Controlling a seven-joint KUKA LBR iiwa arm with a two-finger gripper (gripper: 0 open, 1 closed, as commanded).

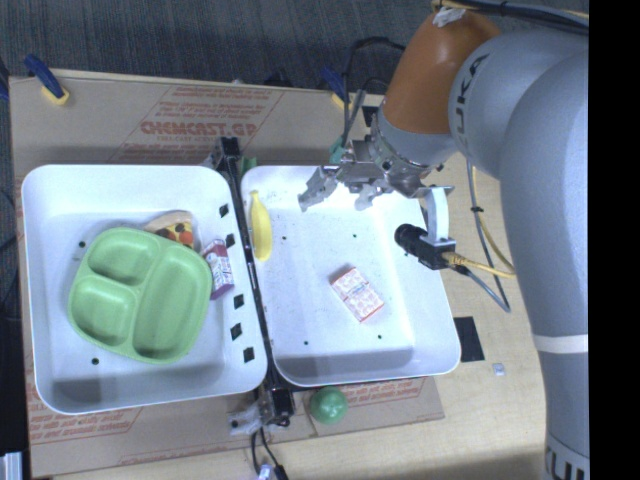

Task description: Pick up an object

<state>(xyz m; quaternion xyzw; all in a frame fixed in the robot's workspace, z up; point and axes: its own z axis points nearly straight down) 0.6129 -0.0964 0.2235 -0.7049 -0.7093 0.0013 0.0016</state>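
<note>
My gripper [340, 194] hangs over the far part of the right bin [400, 353], its two fingers spread apart with nothing between them. A small pink-and-white packet [357, 294] lies on the bin floor, below and nearer the camera than the gripper. A yellow banana [260, 226] rests along the right bin's left wall, left of the gripper. In the left bin [50, 228] sit a green divided plate [140, 293], a small wrapped item [218, 268] and a pizza-slice toy [175, 229] partly hidden behind the plate.
A green ball [327, 404] lies on the cardboard in front of the right bin. A black divider [243, 268] runs between the bins. The arm's grey body and cables fill the right side above the bin's right rim.
</note>
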